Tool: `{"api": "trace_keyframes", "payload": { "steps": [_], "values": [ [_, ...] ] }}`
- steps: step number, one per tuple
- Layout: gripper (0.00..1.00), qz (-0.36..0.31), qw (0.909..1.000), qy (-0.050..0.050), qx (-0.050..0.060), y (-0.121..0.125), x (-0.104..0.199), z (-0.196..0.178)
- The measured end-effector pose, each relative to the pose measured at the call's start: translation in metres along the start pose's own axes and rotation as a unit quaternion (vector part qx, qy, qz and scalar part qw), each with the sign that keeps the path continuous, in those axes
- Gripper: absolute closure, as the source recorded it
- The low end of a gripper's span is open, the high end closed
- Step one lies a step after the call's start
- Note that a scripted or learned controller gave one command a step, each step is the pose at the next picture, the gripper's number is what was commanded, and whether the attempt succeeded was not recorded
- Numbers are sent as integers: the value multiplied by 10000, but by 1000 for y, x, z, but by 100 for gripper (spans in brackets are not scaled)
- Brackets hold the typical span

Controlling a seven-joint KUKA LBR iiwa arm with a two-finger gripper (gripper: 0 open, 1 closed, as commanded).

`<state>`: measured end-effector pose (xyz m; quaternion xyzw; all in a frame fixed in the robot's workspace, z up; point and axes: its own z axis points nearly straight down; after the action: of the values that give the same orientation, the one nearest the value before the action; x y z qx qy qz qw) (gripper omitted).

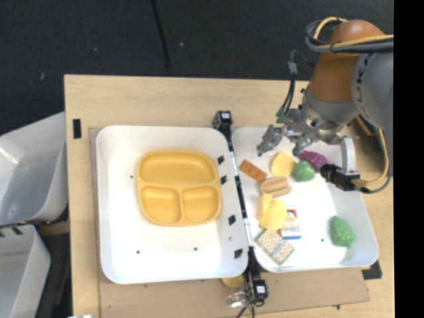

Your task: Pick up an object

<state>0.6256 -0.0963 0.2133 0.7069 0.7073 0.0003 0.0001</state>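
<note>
The bench (79, 98) carries two white bins (119, 244). The left bin holds one yellow sectioned tray (177, 186). The right bin holds about ten small objects (278, 204) — no legible writing. The jaws (286, 135) hover over its far edge — state cannot be told.

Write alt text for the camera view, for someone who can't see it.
A grey and orange robot arm's gripper hangs above small toy foods in the right white bin. The left white bin holds a yellow divided tray.
</note>
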Motion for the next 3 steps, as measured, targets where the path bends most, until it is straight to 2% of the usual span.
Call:
{"api": "trace_keyframes", "payload": {
  "steps": [1,2,3],
  "values": [
    [0,10,10000,-11,8,-10,7,-25],
    [0,13,10000,-13,11,-23,28,-59],
    [100,2,10000,-14,-6,-22,28,-71]
  ]
}}
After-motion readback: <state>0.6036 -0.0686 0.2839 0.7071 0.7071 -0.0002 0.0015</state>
